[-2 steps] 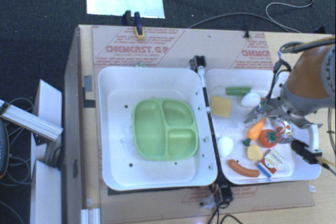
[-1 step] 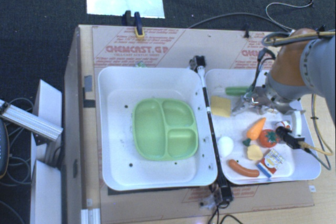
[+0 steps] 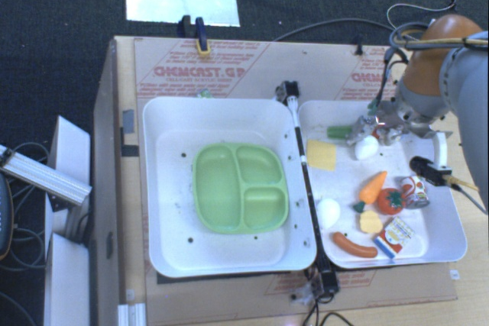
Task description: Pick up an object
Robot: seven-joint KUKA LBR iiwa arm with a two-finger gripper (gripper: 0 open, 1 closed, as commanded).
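Camera view, smooth green divided tray [image 3: 241, 188], round white egg [image 3: 367, 148], tapered carrot [image 3: 373, 186]

One fixed camera high above the bench [image 3: 229, 61], slanting down over both bins [image 3: 164, 164]

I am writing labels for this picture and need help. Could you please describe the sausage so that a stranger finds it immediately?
Look at the right white bin, on the side where the arm reaches in. Go to its near edge: the sausage lies there, left of a small red, white and blue packet. It is the bin's sole long brownish-red piece, and lies almost flat.
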